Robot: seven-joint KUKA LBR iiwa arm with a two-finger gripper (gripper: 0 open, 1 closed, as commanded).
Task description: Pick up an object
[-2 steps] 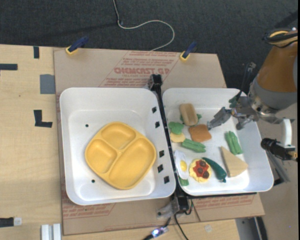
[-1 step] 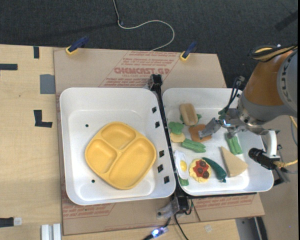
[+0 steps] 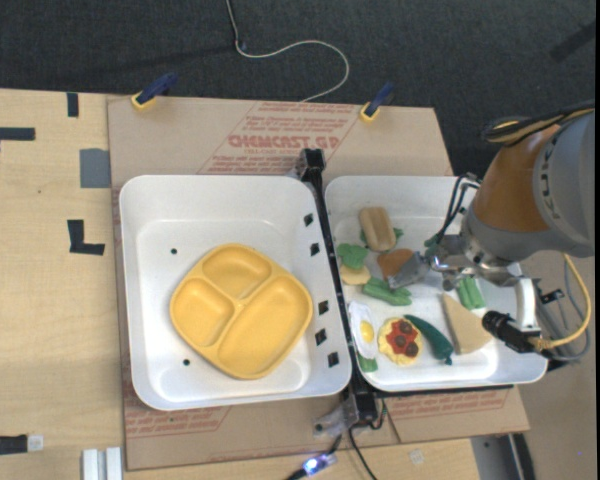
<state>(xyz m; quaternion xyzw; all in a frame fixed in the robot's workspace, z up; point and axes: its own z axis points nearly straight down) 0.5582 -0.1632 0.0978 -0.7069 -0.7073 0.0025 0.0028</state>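
The right bin point(image 3: 500, 368) holds several toy foods. Among them are a tan bread roll point(image 3: 375, 227), a brown piece point(image 3: 395, 262), a green leaf point(image 3: 352, 257), a green bean pod point(image 3: 385, 291), a fried egg point(image 3: 364, 330), a yellow disc with red topping point(image 3: 400, 338), a dark green vegetable point(image 3: 433, 336) and a tan wedge point(image 3: 466, 329). My gripper point(image 3: 421, 272) is low inside this bin, its tip right beside the brown piece and just above the bean pod. Nothing is visibly lifted. The arm's body hides part of the bin's right side.
In the left bin point(image 3: 140, 218) lies a yellow divided plate point(image 3: 241, 310). A black divider with clips point(image 3: 325, 268) runs between the bins. A small green piece point(image 3: 469, 293) sits under the wrist. Cables point(image 3: 525, 336) hang at the arm's right.
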